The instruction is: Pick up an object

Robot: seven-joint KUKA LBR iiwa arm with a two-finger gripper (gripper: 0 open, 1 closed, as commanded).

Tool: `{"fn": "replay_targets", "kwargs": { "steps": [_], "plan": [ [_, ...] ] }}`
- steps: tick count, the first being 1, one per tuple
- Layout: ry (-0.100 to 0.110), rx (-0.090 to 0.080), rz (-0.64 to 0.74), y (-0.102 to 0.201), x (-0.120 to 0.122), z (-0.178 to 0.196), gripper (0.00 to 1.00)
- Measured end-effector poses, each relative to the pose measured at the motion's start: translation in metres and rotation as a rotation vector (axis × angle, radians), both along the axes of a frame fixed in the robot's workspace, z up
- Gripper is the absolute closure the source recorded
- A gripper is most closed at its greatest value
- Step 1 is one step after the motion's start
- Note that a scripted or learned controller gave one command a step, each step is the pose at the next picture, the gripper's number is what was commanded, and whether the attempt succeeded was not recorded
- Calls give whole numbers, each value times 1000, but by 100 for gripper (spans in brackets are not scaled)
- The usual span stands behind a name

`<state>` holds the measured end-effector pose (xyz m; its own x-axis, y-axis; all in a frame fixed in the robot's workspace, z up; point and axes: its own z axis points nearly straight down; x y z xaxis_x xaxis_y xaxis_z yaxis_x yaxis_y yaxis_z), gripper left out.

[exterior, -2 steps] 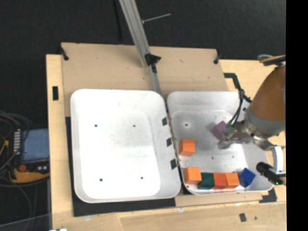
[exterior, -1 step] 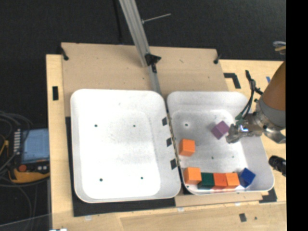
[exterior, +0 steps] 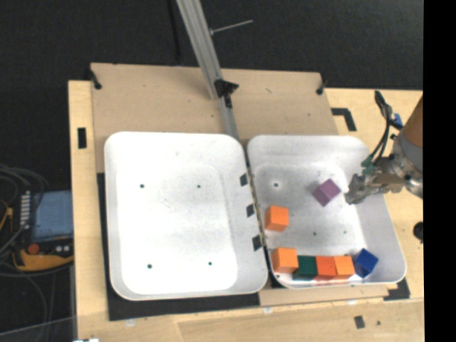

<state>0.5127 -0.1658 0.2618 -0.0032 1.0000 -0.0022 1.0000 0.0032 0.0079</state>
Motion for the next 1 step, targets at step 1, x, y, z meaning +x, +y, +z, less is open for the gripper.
{"fn": "replay_targets", "kwargs": {
  "steps": [1],
  "plan": [
    [2,0,1,-1,1,39,100]
  ]
}}
